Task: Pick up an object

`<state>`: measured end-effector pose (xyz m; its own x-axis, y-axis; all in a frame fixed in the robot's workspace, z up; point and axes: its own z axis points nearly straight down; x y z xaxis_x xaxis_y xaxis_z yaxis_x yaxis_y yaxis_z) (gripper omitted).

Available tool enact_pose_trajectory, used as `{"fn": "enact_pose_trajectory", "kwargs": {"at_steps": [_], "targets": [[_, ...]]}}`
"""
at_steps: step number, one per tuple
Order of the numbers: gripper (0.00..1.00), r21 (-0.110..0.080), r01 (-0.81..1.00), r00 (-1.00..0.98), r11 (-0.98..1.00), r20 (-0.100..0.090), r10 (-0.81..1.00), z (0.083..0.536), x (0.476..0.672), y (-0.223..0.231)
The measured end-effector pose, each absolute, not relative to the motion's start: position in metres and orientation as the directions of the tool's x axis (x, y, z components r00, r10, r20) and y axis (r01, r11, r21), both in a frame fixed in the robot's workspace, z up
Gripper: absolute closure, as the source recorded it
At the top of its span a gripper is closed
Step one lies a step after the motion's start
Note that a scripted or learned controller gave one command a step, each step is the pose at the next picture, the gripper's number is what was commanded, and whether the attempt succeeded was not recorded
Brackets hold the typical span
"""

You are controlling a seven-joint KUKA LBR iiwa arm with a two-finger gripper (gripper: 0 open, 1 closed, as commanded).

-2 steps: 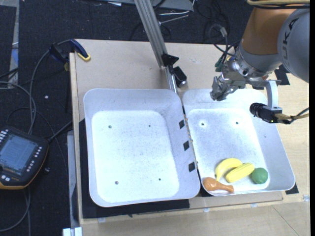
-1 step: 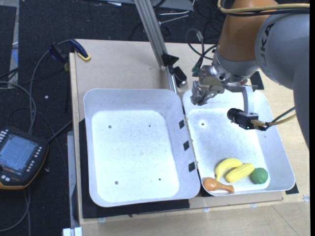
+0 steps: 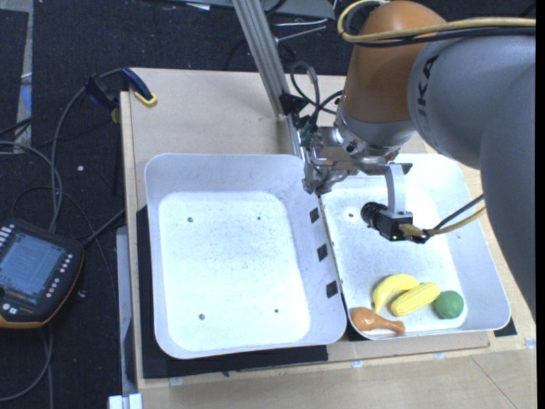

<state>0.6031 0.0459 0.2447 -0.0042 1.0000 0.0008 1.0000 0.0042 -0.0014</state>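
A pale wooden worktop (image 3: 204, 118) with a smooth matte surface carries two shallow white bins side by side. The left bin (image 3: 162, 254) is a rounded-corner plastic tray with a faintly speckled floor and a few small dark dots near its corners. The right bin (image 3: 477, 271) has the same glossy white moulded form, and its near corner holds a small cluster of toy foods. A curved yellow banana (image 3: 390, 288) lies touching a knobbly yellow corn cob (image 3: 415, 298), which rests just beside a round green ball-shaped piece (image 3: 449, 304) with a bumpy surface. In front of them, against the near rim, lies an orange-brown drumstick-shaped piece (image 3: 376, 320), smooth and tapered to a narrow end.

The arm (image 3: 477, 83) enters from the right, its thick grey casing smooth and rounded, with a glossy orange dome-like band above the wrist. A yellow cable loops over the band. Below it, the metallic gripper (image 3: 322, 173) hangs over the far edge where the two bins meet, well apart from the toy cluster. Whether it is open or closed cannot be told, as the wrist hardware hides it. A small black block on a bracket (image 3: 387, 220) hangs beneath the wrist over the right bin.

A ribbed aluminium post (image 3: 260, 41) rises at a slant behind the bins. On the dark floor to the left sits a handheld pendant (image 3: 30, 271) with a grey screen.
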Motion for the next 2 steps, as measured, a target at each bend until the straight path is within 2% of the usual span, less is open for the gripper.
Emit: {"fn": "enact_pose_trajectory", "kwargs": {"at_steps": [1, 2], "targets": [[1.00, 0.000, 1.000, -0.004, 0.004, 0.001, 1.000, 0.2442, 0.6073, 0.0919], [0.00, 0.000, 1.000, 0.000, 0.000, 0.000, 1.000, 0.2443, 0.6075, 0.0895]]}}
